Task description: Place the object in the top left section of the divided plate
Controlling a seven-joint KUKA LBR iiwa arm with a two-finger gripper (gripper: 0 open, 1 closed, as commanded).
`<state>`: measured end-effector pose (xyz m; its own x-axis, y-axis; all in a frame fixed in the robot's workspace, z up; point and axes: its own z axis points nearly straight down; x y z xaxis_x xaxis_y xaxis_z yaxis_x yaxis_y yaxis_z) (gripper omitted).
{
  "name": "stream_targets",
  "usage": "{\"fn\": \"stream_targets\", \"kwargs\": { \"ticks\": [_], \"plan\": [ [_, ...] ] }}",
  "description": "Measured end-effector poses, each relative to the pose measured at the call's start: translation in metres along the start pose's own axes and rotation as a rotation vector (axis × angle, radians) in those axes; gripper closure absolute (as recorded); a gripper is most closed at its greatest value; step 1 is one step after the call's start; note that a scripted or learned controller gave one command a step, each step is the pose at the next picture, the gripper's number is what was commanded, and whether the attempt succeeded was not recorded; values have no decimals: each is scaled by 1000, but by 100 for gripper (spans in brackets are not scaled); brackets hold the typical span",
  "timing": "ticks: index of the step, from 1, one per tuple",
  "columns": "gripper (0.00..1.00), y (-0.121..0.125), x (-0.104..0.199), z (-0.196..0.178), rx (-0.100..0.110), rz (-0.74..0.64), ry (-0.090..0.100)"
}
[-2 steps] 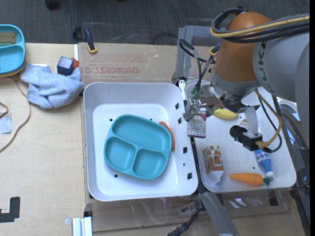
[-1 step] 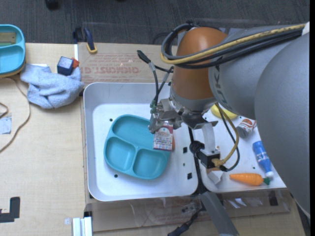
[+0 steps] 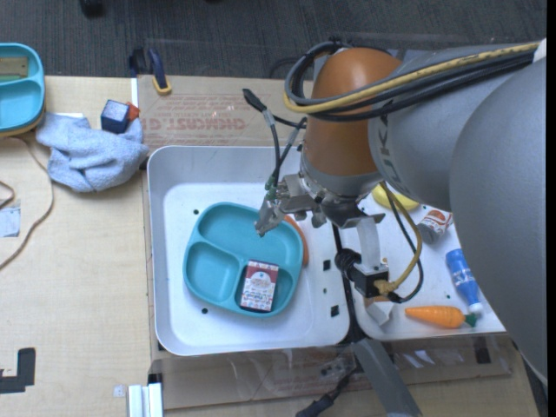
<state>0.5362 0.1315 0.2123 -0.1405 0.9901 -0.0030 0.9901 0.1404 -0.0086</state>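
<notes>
We see a smooth, shiny blue plastic plate (image 3: 228,263) inside a smooth white plastic bin (image 3: 165,233). Up and left of the bin lies a soft, crumpled grey cloth (image 3: 91,155) on the pale wood bench (image 3: 69,302).

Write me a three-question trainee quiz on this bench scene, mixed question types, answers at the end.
1. True or false: the small red and white packet lies inside the teal divided plate.
2. Which bin holds the toy carrot? A) the one with the plate B) the other one, nearer the arm's side.
3. Fill in: the crumpled grey ____ lies on the bench outside both bins.

Key: 1 true; 2 B; 3 cloth.
</notes>
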Motion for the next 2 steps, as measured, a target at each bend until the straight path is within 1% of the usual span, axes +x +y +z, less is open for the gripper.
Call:
{"fn": "stream_targets", "kwargs": {
  "ticks": [1,2],
  "plan": [
    [0,33,17,-140,-3,-166,-2],
    [0,74,21,-226,-2,164,-2]
  ]
}}
